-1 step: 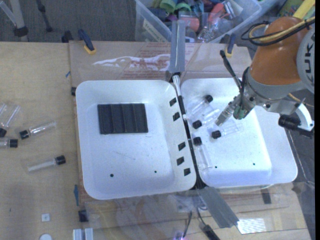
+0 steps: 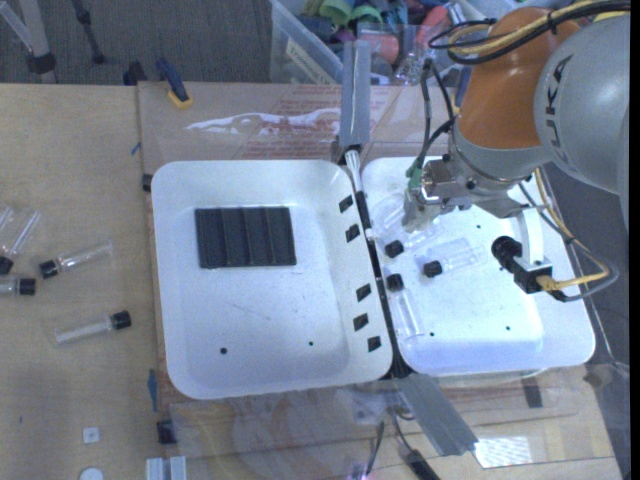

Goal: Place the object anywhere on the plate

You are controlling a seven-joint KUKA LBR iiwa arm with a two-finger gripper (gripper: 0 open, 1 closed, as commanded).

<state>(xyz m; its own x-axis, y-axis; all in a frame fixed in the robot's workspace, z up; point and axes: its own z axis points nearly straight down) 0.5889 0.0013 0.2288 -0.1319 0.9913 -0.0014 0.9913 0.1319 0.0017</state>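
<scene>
A black ridged rectangular plate [image 2: 245, 236] lies flat in the upper left part of the left bin [image 2: 200, 358]. In the right bin [image 2: 500, 338] lie several clear vials with black caps: one [image 2: 393, 248] near the divider, one [image 2: 448, 260] in the middle, one [image 2: 400, 300] along the divider lower down. My gripper [image 2: 419, 214] hangs low over the upper left part of the right bin, just above and right of the nearest vial. Nothing can be made out held in it.
The grey and orange arm [image 2: 520, 88] covers the right bin's upper right. A black cable fitting [image 2: 515, 260] hangs over that bin's right side. More loose vials [image 2: 85, 258] lie on the bench at the left. A crate of coloured toys [image 2: 380, 8] stands behind the bins.
</scene>
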